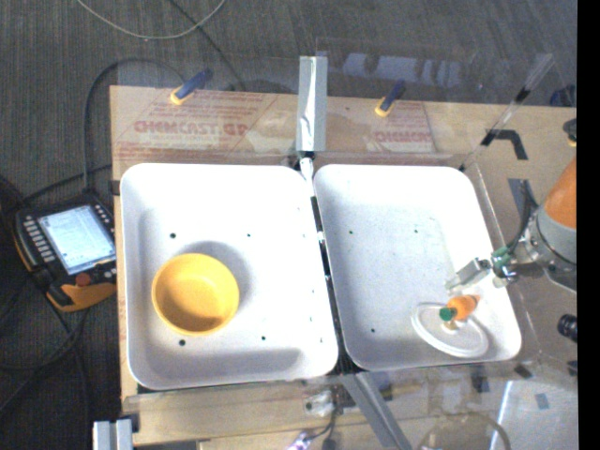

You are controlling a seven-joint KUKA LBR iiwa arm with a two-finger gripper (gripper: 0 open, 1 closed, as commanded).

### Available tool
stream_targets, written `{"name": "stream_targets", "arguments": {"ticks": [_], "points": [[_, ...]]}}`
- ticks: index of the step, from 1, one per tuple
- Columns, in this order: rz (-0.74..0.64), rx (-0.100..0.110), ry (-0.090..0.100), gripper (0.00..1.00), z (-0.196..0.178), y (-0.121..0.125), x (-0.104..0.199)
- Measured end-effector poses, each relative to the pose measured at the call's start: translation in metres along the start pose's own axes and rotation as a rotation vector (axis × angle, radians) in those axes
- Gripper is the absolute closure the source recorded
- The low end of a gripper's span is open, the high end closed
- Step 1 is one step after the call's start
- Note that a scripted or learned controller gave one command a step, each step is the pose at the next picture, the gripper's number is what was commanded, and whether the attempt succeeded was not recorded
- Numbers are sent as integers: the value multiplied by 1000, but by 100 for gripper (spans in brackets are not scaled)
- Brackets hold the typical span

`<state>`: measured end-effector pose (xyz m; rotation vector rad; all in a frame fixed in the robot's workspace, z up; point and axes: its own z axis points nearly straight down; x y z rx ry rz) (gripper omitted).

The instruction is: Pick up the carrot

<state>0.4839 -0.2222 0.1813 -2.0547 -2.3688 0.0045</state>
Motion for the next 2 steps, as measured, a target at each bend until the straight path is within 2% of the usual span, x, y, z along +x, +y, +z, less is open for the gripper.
{"name": "stream_targets", "arguments": {"ticks": [1,2], "points": [[-91,-16,-2,0,79,7,2],[-46,-20,-10,0,82,11,31]]}}
